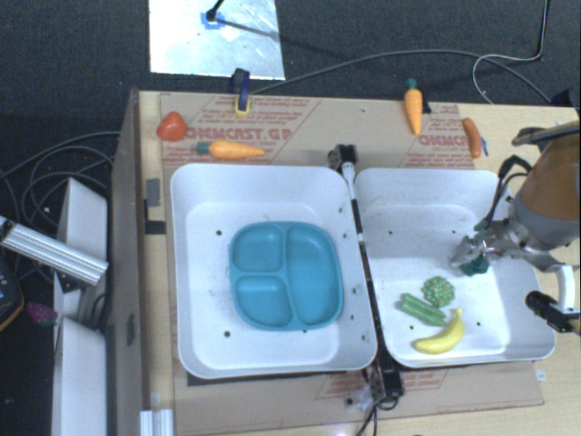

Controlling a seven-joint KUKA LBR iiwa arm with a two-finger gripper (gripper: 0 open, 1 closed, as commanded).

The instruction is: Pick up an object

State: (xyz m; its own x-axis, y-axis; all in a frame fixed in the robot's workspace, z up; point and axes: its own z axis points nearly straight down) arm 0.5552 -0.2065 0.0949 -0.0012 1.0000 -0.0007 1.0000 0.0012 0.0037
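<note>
The right bin (408, 198) holds a yellow banana (442, 335), a green pod-like vegetable (422, 310) and a green broccoli head (438, 290), all near its front. My gripper (471, 255) hangs low over the right side of this bin, just above and to the right of the broccoli. A small teal object (474, 264) shows at the fingertips; I cannot tell whether it is held or part of the gripper. The grey arm with its orange band (552, 189) reaches in from the right.
The left bin (204, 198) holds a blue divided plate (286, 273). Behind the bins on the bench lie a carrot (229, 150), a red tomato-like piece (172, 126), another carrot (414, 107) and an orange piece (472, 136). A black divider (356, 225) separates the bins.
</note>
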